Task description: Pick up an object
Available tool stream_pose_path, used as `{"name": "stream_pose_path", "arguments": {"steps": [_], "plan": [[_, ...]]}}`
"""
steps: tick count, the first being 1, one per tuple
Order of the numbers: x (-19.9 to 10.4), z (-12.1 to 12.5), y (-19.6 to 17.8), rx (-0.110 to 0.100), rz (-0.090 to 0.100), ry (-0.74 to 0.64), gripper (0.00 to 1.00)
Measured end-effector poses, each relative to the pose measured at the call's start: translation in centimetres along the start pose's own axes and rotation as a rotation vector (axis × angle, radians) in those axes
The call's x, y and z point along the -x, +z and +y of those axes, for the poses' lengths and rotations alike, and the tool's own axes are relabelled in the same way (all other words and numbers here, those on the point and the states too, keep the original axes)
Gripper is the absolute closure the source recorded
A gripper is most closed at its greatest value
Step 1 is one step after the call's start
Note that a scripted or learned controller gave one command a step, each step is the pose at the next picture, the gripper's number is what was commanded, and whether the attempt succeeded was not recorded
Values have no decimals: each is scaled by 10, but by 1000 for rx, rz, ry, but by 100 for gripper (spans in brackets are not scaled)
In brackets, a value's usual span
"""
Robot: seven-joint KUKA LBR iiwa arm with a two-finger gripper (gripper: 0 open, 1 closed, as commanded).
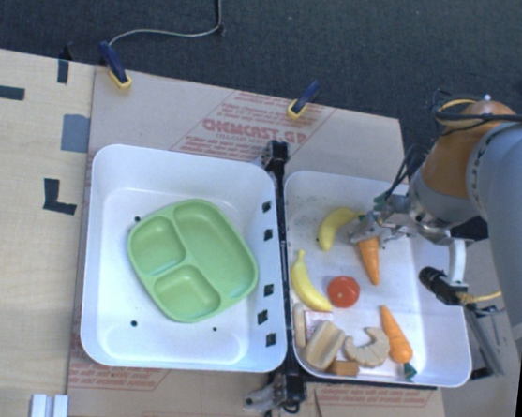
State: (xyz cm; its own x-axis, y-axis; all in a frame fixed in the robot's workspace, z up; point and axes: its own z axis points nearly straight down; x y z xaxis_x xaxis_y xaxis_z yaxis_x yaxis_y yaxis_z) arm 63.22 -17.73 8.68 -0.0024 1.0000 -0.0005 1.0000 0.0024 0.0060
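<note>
We saw the short orange toy carrot point(369, 260) lying in the right-hand shallow white bin point(439, 371), its broad end just under the robot's metal two-finger hand point(378, 229). The hand sat right at the carrot's top, but we could not tell whether it was apart or together, nor whether it gripped anything. Just left of it lay a small yellow toy banana point(334, 226), and below that a longer yellow banana point(308, 286) beside a round red tomato point(343, 290). A second orange carrot with a green tip point(396, 337) and some tan bread-like pieces point(339, 345) rested near the bin's front. The left white bin point(96, 324) held a light green divided plastic plate point(192, 259). Both bins stood on the cardboard-covered tabletop point(196, 119).
</note>
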Motion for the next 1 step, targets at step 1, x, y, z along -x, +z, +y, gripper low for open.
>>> {"name": "stream_pose_path", "arguments": {"steps": [1], "plan": [[-90,-51,-98,-6,1,0,100]]}}
